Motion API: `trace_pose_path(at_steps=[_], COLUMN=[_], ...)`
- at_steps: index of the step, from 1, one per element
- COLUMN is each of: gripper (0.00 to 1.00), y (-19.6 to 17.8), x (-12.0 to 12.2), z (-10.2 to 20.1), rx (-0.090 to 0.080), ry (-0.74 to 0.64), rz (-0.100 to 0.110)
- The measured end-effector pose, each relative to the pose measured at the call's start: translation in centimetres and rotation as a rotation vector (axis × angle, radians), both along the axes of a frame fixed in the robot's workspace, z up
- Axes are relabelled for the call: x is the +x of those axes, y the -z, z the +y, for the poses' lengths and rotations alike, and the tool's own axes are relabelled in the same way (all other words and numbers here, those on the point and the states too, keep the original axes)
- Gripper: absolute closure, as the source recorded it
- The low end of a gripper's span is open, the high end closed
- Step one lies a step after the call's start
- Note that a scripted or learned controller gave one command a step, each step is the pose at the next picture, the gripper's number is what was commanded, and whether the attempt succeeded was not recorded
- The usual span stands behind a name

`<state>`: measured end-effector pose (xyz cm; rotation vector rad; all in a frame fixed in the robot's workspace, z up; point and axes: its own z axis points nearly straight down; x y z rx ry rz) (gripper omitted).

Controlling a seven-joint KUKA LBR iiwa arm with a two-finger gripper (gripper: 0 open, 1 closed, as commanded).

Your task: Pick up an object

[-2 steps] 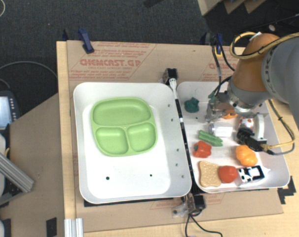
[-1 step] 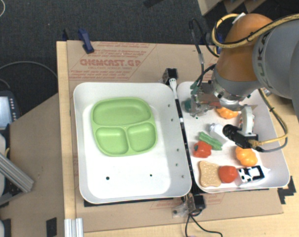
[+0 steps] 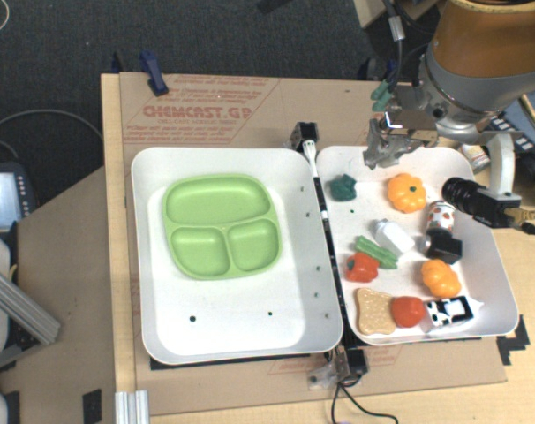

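My gripper (image 3: pixel 384 155) hangs over the back edge of the right bin (image 3: pixel 501 281), with nothing seen in it. Just in front of it and to its left lies a dark green toy (image 3: pixel 342 186). An orange pumpkin (image 3: pixel 406 193) sits a little in front of it and to its right. Further forward are a white bottle (image 3: pixel 393 235), a green bean pod (image 3: pixel 376 252), a red pepper (image 3: pixel 363 268), a toast slice (image 3: pixel 373 312), a red tomato (image 3: pixel 408 311), an orange fruit (image 3: pixel 440 277), a black block (image 3: pixel 444 248) and a black-and-white patterned piece (image 3: pixel 449 311).
The left bin (image 3: pixel 153 263) holds a light green divided plate (image 3: pixel 221 225). Both bins rest on a cardboard sheet (image 3: pixel 197 104). A black clip (image 3: pixel 304 135) sits at the back where the bins meet. A small white-and-red toy (image 3: pixel 440 215) lies near the black block.
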<state>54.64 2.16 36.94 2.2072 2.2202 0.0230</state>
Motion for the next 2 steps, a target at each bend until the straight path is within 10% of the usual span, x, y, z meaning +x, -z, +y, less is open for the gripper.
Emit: trace_pose_path(at_steps=[1, 2], gripper=[1.0, 1.0], y=[-13.6, -16.8], x=[-6.8, -6.7], z=[2.1, 10.0], rx=[0.002, 0.0], ry=[0.001, -0.004], rz=[-0.002, 0.012])
